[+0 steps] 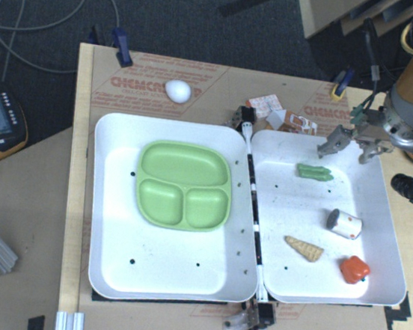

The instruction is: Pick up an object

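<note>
The right bin point(381, 214) holds a green pickle-like piece point(314, 172) near its far edge, a small white and grey cylinder point(343, 224), a tan cone point(304, 248) and a red pepper-like toy point(354, 269). My gripper point(351, 144) hangs over the far rim of the right bin, its two fingers spread apart with nothing between them. It stands above and a little right of the green piece, not touching it.
The left bin point(110, 208) carries a green divided tray point(184, 185). A white egg point(177, 90) and small wrappers point(274, 112) lie on the cardboard behind the bins. Blue clamps point(121, 46) hold the board's back edge.
</note>
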Robot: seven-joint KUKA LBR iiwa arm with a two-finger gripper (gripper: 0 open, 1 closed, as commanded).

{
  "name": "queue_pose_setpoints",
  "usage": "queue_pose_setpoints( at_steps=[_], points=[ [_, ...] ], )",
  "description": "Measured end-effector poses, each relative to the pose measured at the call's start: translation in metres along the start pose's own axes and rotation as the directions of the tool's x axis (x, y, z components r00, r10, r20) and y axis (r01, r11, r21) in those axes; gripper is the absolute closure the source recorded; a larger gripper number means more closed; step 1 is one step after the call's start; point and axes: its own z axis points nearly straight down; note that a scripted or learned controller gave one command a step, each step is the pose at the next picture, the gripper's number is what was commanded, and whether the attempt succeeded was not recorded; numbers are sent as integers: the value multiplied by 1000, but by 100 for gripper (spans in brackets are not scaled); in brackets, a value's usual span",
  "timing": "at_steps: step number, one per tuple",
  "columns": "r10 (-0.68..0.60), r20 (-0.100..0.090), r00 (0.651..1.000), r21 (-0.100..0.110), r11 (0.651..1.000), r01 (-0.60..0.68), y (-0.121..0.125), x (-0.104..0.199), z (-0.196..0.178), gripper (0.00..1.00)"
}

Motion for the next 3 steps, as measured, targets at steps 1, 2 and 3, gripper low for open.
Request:
queue_pose_setpoints(
  at_steps=[1,2,3],
  points=[
    [1,0,1000,2,1000,-1,27,-26,79,0],
    [0,2,1000,-3,1000,0,26,-65,47,0],
    [-2,-2,1000,1,1000,2,28,-25,81,0]
  ],
)
